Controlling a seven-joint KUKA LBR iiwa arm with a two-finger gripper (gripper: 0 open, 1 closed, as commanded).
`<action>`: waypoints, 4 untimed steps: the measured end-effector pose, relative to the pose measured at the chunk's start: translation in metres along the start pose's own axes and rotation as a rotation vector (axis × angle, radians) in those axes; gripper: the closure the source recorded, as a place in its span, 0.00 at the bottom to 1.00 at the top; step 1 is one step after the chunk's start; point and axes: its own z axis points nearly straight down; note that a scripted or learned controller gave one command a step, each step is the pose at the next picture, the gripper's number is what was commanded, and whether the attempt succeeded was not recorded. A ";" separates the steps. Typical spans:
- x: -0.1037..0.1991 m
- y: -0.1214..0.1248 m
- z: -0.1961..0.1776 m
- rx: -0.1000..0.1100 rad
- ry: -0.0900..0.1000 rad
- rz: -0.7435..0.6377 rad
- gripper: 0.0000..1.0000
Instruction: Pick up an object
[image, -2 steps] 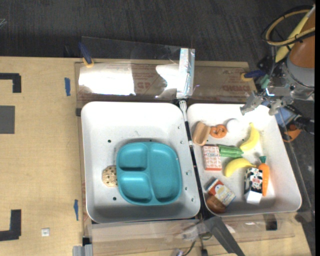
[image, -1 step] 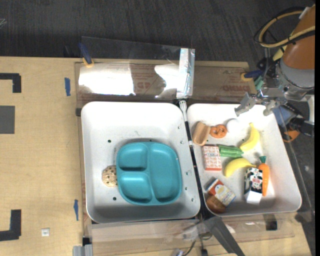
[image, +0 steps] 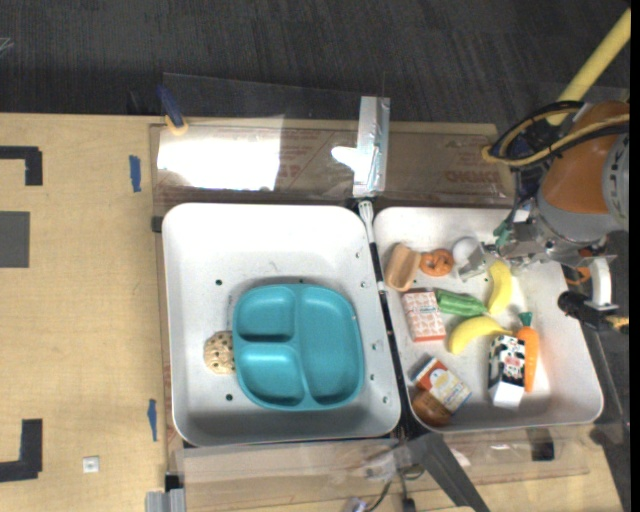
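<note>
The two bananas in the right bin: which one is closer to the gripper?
The upper banana, lying just below the gripper. The lower banana lies further down, beside the milk carton.

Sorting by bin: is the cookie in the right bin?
No, the cookie lies in the left bin, beside the teal tray.

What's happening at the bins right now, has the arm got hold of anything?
The arm's gripper sits low in the right bin, at the top of a pile of toy food, close to a yellow banana. Nothing visibly sits between its fingers. The left bin holds a teal divided plate with a cookie beside it.
</note>
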 end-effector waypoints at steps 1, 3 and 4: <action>-0.027 0.000 0.013 0.007 0.019 -0.085 0.00; 0.033 0.050 -0.094 0.006 0.004 0.222 1.00; 0.076 -0.024 -0.109 0.012 0.004 0.267 1.00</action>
